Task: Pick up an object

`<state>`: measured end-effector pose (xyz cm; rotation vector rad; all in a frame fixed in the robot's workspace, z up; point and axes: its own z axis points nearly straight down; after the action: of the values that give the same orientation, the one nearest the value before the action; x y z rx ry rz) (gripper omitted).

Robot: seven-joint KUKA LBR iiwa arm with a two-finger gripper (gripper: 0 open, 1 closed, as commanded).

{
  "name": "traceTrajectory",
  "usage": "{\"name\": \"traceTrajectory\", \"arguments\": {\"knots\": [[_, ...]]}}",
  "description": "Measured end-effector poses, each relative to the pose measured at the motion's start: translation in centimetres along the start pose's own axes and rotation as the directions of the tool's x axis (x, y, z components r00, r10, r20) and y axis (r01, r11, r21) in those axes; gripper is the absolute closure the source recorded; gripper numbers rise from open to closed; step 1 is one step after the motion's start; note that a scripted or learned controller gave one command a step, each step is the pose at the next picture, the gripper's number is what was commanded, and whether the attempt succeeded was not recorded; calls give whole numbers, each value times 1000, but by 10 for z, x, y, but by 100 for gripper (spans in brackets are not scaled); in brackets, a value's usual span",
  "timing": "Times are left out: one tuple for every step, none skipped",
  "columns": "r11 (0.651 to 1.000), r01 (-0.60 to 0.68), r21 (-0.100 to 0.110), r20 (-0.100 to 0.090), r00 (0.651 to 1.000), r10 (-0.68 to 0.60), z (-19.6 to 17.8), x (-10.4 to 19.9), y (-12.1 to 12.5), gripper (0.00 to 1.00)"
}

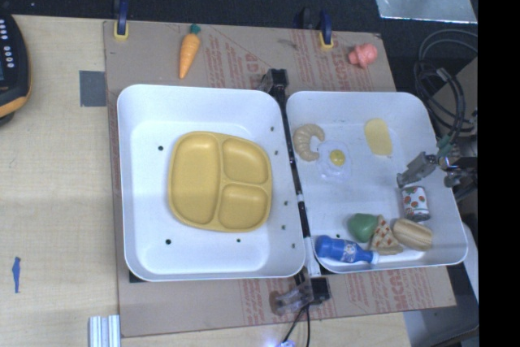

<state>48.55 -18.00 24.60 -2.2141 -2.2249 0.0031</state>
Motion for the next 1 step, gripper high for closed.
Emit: {"name": "traceTrajectory", "arguments": {"knots": [[1000, 3, 2, -1, 1000, -3, 161, -11, 44, 0]]}}
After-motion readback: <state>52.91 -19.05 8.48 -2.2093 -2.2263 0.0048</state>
